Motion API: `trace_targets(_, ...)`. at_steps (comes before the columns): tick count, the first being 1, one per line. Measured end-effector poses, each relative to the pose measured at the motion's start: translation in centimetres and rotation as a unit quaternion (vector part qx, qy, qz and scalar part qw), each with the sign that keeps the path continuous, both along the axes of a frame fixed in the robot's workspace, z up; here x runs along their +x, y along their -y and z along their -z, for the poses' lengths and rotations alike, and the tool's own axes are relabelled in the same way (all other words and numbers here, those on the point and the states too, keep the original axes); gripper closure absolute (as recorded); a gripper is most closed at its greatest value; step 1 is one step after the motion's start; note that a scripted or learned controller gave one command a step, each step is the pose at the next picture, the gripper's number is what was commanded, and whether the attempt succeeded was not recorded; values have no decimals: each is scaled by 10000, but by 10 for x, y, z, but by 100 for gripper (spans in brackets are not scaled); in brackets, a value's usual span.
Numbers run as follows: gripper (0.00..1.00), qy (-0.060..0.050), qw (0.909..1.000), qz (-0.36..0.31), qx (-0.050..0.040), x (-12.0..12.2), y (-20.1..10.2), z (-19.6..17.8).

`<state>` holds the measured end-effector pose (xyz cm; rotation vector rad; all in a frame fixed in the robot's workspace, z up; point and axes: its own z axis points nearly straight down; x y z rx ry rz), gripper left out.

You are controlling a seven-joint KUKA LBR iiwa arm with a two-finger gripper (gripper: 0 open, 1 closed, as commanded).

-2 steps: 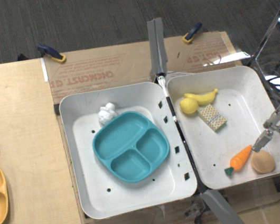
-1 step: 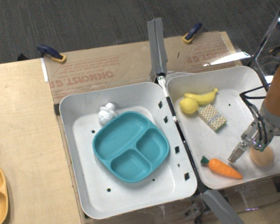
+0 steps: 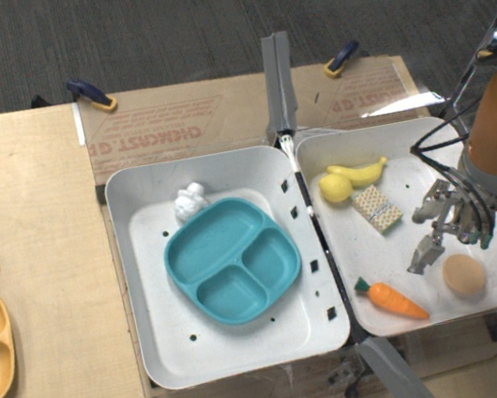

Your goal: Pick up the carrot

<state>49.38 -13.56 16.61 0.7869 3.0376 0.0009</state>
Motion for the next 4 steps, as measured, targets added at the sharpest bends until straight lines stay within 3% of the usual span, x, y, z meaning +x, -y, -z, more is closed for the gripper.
trace_targets(1,0,-13,9991,-413,4,-16,-33,51)
trace_targets(2,0,-25,9998,171,8,-17,-34,75)
trace_targets(3,100,-16,9998,193,11,-16,-33,66)
trace_targets(4,100,-12,9822,1880,1,-15,-89,-52)
